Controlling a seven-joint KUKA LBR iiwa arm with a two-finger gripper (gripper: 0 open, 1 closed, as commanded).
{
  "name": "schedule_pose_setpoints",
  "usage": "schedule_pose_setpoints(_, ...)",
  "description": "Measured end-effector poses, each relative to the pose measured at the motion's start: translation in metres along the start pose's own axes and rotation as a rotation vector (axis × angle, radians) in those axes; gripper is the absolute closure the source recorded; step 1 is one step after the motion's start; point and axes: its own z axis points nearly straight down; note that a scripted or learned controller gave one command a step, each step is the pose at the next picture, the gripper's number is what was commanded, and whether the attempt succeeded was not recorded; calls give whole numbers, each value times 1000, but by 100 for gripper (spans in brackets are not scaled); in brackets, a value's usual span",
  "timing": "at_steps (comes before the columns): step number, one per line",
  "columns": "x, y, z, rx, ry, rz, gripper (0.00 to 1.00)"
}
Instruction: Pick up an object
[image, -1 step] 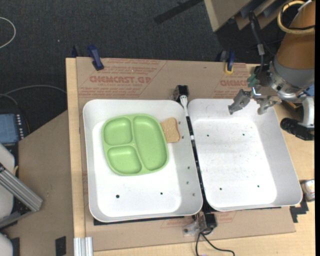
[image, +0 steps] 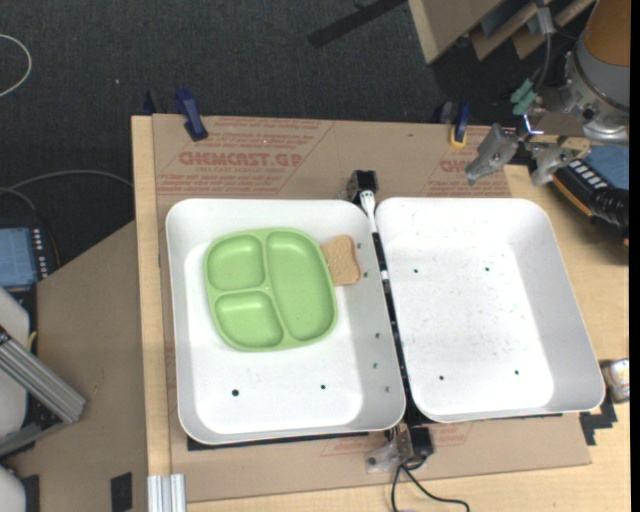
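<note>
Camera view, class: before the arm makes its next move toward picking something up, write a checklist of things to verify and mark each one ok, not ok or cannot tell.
1. Pickable objects present: ok. A green three-compartment plastic plate and a tan rectangular sponge-like block lie in the left white bin.
2. Block reachable from above: ok, nothing covers it.
3. Block apart from the plate: not ok, it sits against the plate's right rim.
4. End effector above a target: not ok, it is beyond the right white bin.
5. End effector unloaded: cannot tell.

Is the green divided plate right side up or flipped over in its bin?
Right side up. The green plate in the left bin shows its three hollow compartments facing the camera, with a tan piece at its right edge.
</note>
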Motion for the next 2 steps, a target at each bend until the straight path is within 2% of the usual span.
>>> schedule_pose_setpoints(1,-14,-53,-131,-4,-3,7,0)
schedule_pose_setpoints(2,-14,-110,-153,9,-1,6,0)
